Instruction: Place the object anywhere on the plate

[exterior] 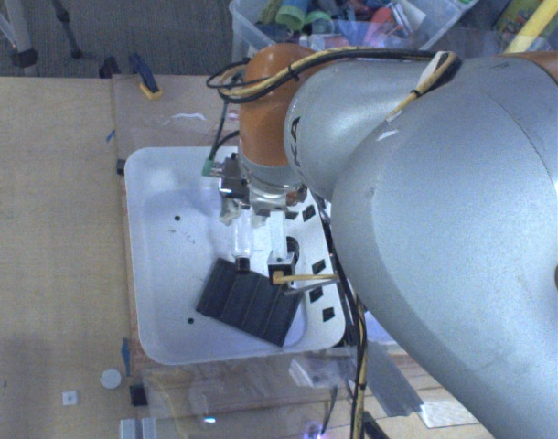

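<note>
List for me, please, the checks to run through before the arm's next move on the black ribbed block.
1. Gripper above the black ribbed block: ok, it hangs over the block's upper edge.
2. Gripper open: ok, a gap shows between its fingers.
3. Block grasped: not ok, it lies flat on the floor of the white bin, not between the fingers.
4. Plate located: cannot tell, the arm covers the right side of the view.
5. Path to the plate: cannot tell, for the same reason.
</note>
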`<action>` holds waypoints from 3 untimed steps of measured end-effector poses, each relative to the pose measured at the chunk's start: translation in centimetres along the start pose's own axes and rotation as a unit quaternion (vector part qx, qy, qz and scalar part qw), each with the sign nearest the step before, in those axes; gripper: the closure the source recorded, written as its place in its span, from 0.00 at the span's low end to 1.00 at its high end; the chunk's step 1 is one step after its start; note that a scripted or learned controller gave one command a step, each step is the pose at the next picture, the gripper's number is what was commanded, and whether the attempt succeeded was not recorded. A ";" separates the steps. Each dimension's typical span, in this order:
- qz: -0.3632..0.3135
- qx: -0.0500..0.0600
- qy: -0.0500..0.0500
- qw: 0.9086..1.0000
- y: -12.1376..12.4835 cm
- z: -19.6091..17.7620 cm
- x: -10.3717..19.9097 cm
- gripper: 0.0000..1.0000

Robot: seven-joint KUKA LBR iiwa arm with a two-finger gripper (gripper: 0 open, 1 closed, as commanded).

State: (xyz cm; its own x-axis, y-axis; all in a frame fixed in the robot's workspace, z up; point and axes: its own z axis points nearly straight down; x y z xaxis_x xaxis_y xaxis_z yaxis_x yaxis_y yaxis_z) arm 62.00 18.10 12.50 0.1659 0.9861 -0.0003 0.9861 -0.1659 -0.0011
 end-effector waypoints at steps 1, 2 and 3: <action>0.229 0.000 -0.001 0.973 1.9 -2.3 2.8 1.00; 0.066 0.003 -0.001 0.998 -3.6 -3.7 -1.8 1.00; -0.018 -0.001 0.000 1.000 3.4 -7.1 1.0 1.00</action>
State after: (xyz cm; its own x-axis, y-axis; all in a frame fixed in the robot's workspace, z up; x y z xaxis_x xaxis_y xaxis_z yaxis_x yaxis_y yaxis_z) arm 65.57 18.51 19.57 0.1309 0.9914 -0.0004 0.9914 -0.1309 0.0010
